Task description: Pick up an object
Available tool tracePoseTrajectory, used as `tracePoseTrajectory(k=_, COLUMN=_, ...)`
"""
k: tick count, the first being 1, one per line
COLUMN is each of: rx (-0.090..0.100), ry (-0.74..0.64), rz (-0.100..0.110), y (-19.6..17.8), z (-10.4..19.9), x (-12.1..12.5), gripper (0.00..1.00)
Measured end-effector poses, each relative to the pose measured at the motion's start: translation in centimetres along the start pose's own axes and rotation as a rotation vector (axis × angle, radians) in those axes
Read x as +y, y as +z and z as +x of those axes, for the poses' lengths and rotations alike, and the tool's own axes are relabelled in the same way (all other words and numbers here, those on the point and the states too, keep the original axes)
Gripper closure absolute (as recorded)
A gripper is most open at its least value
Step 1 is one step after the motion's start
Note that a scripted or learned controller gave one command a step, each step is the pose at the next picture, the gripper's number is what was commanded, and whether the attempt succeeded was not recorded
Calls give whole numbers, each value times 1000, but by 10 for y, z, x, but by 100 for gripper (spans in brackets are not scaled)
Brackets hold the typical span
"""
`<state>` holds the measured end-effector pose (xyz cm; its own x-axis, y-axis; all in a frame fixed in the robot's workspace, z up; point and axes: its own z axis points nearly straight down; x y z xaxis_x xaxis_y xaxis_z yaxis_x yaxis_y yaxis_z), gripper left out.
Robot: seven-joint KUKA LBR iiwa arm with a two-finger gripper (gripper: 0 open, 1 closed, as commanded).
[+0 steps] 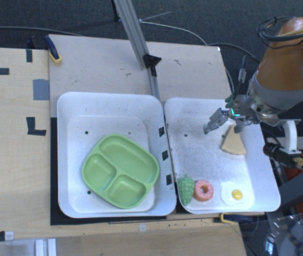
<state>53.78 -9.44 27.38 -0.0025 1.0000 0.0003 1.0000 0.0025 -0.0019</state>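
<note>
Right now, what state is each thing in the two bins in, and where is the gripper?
Green divided plate: flat in the left bin, compartments bare.
Tan wedge: lying in the right bin, untouched, beside the gripper.
Green toy: lying at the right bin's near edge.
Pink donut: flat, next to the green toy.
Fried egg: flat, yolk up.
Gripper: over the right bin, nothing between its fingers.

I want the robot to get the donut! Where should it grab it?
Probably best from straight above. The donut lies flat in the right bin, near its front wall, with a green toy touching its left side. One finger could go in the hole and one outside the ring on the far side, where the floor looks bare. The gripper hangs further back.
</note>
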Motion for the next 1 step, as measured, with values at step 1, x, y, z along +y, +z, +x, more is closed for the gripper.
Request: tracePoseTrajectory(k=1, rx=-1, ry=1, rz=6, y=62, z=0, x=6, gripper=0)
